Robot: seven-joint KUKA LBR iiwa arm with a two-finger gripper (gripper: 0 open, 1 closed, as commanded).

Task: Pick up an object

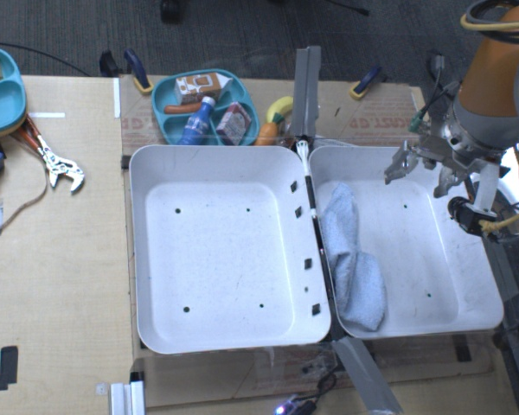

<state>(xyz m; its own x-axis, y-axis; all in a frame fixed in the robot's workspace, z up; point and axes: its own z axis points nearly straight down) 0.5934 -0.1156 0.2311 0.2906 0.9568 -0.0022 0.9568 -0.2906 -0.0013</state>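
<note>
Pale blue cloth (353, 262) lies lengthwise along my right bin's (441, 314) left wall, long axis running near to far, while farther back my gripper (422, 169) hovers over the bin's far right, fingers spread and gripping nothing.

A pale blue cloth (352, 262) lies crumpled along the left side of the right bin (432, 309), close to the divider from the left bin (216, 258). The gripper (422, 169) hangs above the right bin's far right area, well apart from the cloth, with nothing between its fingers.
</note>
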